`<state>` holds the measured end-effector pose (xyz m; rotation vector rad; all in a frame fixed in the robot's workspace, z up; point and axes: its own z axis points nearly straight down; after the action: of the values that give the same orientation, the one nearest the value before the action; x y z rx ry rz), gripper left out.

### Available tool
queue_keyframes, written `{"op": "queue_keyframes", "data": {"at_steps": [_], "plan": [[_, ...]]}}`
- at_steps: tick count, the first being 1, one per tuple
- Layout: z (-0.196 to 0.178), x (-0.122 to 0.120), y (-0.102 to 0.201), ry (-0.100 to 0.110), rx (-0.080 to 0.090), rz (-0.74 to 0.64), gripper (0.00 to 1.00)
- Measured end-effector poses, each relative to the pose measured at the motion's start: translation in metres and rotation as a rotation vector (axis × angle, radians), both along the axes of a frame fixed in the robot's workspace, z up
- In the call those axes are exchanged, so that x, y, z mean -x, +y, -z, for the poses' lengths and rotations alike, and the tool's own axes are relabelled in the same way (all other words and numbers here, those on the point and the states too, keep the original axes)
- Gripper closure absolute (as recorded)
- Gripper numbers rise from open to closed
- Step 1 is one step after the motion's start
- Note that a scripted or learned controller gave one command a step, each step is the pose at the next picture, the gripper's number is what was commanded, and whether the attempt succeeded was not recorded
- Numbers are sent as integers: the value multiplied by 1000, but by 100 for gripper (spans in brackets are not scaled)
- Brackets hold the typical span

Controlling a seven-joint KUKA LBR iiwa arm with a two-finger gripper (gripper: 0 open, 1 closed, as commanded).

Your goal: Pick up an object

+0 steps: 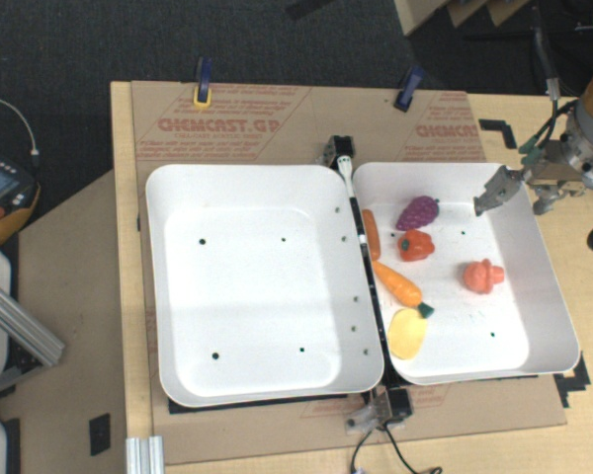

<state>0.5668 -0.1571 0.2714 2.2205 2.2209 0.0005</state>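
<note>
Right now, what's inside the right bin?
The right bin holds purple grapes, a red pepper, an orange carrot, a yellow piece, a pink-red piece and a thin orange item. The gripper covers part of its far corner.

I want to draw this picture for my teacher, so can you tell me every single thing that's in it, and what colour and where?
White bins: 2, white, side by side on the bench; left bin, right bin.
Toy grapes: 1, purple, upper middle of the right bin.
Toy red pepper: 1, red with a green stem, just below the grapes.
Toy carrot: 1, orange, lying slanted near the right bin's left wall.
Orange stick-shaped toy: 1, orange, along the right bin's left wall.
Yellow toy: 1, pale yellow, lower left of the right bin.
Pink-red toy: 1, right of the pepper.
Clamps: 2; yellow and blue, blue, far edge of the board.
Gripper: 1, grey, over the right bin's upper right edge.
</note>
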Motion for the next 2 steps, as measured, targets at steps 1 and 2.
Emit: {"op": "queue_keyframes", "data": {"at_steps": [1,2], "plan": [[-11,-1,0,-3,1,-1,100],[-63,69,-72,-4,5,8,100]]}}
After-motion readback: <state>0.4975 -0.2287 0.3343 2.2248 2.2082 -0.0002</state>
